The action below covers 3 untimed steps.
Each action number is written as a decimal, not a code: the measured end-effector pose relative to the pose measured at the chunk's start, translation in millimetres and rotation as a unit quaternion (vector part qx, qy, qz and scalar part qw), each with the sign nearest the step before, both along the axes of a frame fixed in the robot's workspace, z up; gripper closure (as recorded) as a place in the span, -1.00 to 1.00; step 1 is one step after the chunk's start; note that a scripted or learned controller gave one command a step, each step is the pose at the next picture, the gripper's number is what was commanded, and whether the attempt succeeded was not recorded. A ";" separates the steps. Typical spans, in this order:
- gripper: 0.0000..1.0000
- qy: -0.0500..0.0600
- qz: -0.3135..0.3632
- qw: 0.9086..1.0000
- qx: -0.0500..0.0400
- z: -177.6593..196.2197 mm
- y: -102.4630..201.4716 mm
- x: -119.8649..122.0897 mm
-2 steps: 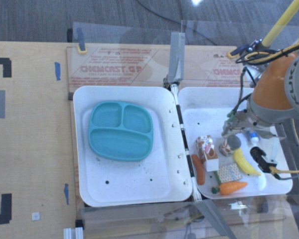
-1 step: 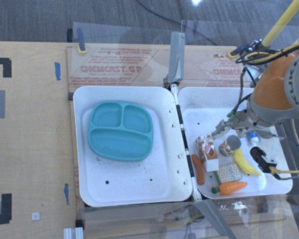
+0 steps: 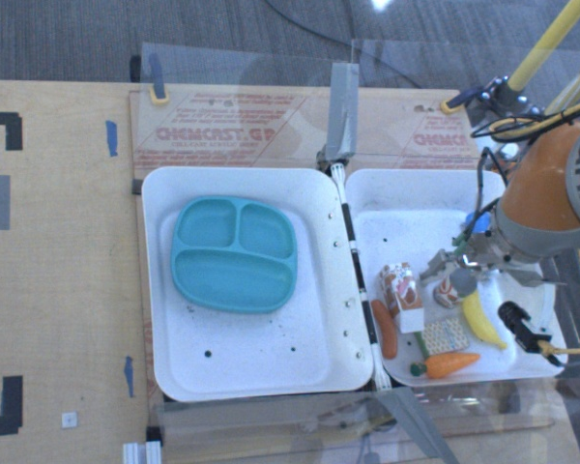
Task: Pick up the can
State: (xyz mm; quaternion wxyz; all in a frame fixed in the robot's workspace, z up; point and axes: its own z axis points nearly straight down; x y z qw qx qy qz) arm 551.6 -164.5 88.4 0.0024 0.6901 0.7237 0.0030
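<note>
Left bin (image 3: pixel 164 259): just a teal divided tray (image 3: pixel 235 254). Right bin (image 3: pixel 406 196): banana (image 3: pixel 481 319), carrot (image 3: pixel 451 362), hot dog (image 3: pixel 386 328), small carton (image 3: pixel 400 285), can (image 3: pixel 448 293) mid-bin left of the banana. Pincer (image 3: pixel 461 267) right above the can, fingers spread, gripping nothing.

Legible text appears on the brown protective sheet (image 3: pixel 234 129) lying behind the two bins. Red lettering reading "CHEMCAST GP" is printed there, framed by red diagonal line patterns. The same red lettering, partly cut off, repeats on the sheet portion behind the right bin (image 3: pixel 427 139). Markings on the small packages in the right bin are too small to read.
</note>
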 end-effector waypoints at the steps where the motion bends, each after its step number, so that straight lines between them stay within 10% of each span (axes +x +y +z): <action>1: 1.00 -0.003 -0.002 1.000 -0.001 11.5 -2.7 0.9; 2: -1.00 -0.003 -0.003 1.000 -0.001 11.5 -2.9 0.8; 3: -1.00 -0.001 0.003 1.000 -0.001 0.0 -7.1 -19.6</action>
